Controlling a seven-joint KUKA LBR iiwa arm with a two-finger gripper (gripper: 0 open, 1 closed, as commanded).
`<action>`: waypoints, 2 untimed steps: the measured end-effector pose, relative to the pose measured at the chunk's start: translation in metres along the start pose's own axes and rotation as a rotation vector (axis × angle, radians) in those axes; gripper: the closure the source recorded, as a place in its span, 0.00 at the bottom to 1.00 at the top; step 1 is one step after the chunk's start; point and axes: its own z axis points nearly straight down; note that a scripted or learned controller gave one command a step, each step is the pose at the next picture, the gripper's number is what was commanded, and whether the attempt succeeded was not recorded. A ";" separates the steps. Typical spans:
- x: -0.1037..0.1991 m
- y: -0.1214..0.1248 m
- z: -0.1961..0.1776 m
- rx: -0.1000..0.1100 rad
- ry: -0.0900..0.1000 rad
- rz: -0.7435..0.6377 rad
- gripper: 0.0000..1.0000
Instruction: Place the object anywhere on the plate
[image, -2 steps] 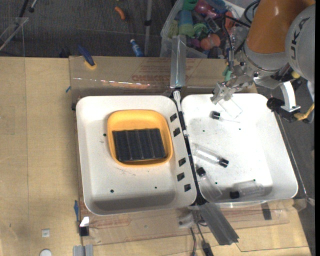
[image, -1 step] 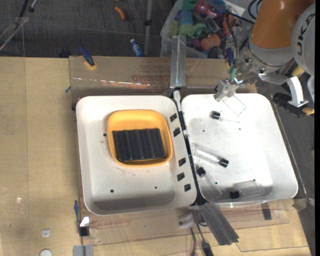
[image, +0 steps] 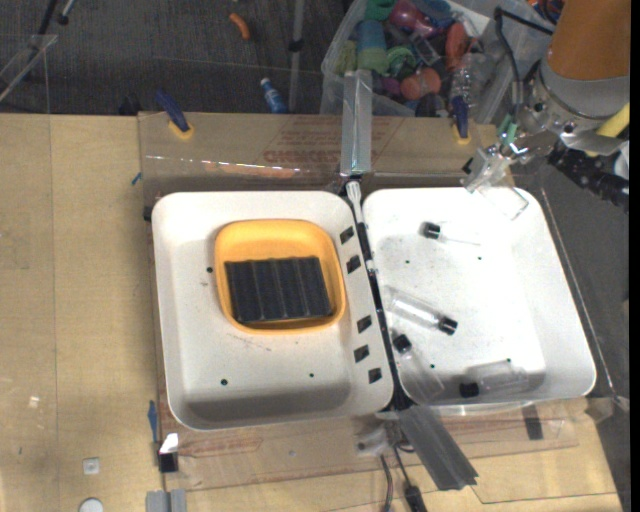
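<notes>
The plate (image: 280, 240) was orange-yellow, with a dark ribbed rectangle (image: 277, 290) on it. Both bins (image: 190, 300) were white, the surface (image: 70, 300) tan, and the vials (image: 425, 318) clear with black caps.

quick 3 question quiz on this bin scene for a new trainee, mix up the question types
1. True or false: the orange plate sits in the left bin.
2. Multiple choice: what lies on the plate? A) a dark ribbed slab B) a clear tube C) a blue clamp
3. Short answer: over which corner of the right bin is the gripper?

Key
1. True.
2. A: the dark ribbed slab lies flat in the plate's middle. The clear black-capped tubes lie in the right bin.
3. The far corner, near the arm's side; something clear is seen at the gripper, but a grasp cannot be confirmed.
</notes>
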 end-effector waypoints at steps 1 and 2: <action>-0.031 -0.012 -0.023 -0.001 -0.001 -0.068 1.00; -0.087 -0.036 -0.096 -0.001 -0.002 -0.212 1.00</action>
